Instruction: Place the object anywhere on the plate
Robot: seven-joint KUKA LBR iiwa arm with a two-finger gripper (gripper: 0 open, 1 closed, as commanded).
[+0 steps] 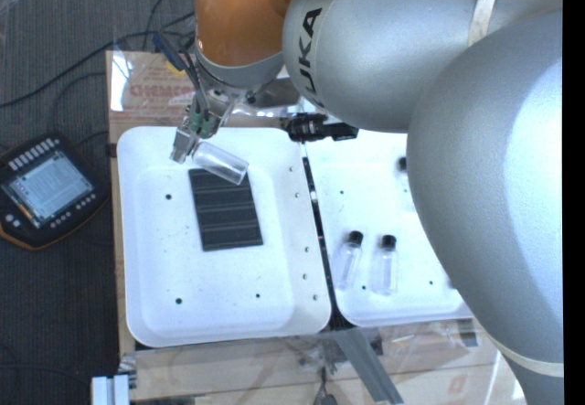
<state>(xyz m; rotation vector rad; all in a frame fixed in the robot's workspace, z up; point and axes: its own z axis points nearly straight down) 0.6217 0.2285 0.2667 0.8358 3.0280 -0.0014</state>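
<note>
White left bin (146,303): gripper (186,145) maybe grips clear vial (219,162) over dark plate (225,209); fingers indistinct.

Two bins sit side by side on the desk (123,83). In the left bin (151,303), the plate (225,209) lies flat near the middle. A vial (221,162) lies on its side at the plate's far edge, overlapping it. The end effector (186,145) is just left of that vial, over the bin's far part. In the right bin (402,307), two vials (350,257) (386,263) lie side by side toward the near edge. A handheld pendant (46,191) rests on the floor, left of the desk.
</note>
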